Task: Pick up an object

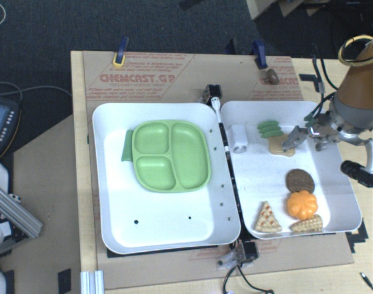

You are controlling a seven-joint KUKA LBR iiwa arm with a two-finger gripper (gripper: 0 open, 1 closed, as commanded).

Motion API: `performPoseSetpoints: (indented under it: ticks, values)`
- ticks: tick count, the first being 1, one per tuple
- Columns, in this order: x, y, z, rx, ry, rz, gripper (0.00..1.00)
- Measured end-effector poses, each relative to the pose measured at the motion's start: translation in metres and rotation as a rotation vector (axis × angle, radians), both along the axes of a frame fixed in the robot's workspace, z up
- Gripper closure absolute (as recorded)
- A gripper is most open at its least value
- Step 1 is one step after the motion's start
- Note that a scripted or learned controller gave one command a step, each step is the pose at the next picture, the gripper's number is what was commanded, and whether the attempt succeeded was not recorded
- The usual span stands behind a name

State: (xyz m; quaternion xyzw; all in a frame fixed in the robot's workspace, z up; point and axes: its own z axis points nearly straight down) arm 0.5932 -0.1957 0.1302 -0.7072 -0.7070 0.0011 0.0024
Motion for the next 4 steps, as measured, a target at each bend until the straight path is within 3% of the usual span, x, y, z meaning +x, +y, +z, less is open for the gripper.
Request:
performPoseSetpoints:
  ticks: [1, 2, 4]
  values:
    - [-0.001, 0.001, -0.049, 0.0, 0.001, 0.001, 0.0]
    - [0.001, 0.0, -0.034, -0.002, -0.006, 0.0, 1.0]
    - [-0.003, 0.007, 0.064, -0.004, -0.012, 0.002, 1.0]
